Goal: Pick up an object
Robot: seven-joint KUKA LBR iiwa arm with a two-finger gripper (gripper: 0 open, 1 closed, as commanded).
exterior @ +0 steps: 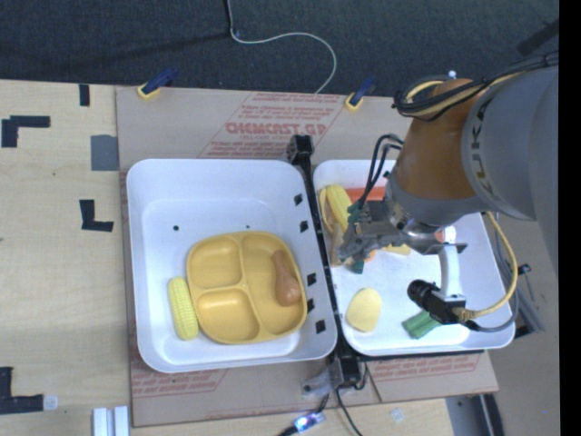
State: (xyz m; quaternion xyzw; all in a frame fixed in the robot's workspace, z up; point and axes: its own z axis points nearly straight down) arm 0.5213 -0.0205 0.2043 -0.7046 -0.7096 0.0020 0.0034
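Note:
My gripper (356, 248) hangs low over the left part of the right bin (481, 330), under the orange-banded wrist. A small green and orange piece (358, 263) shows right at its tips; whether it is held I cannot tell. A yellow corn-like item (336, 205) lies just behind the gripper by the bin's left wall. A pale yellow rounded object (365, 309) sits in front of it. A green block (418, 324) lies at the front of the bin, beside a black part on the arm.
The left bin (150, 198) holds a yellow divided plate (218, 271) with a brown sausage-shaped item (287, 278) in its right compartment. A corn cob (182, 307) lies beside the plate's left edge. Black clips line the wall between the bins.

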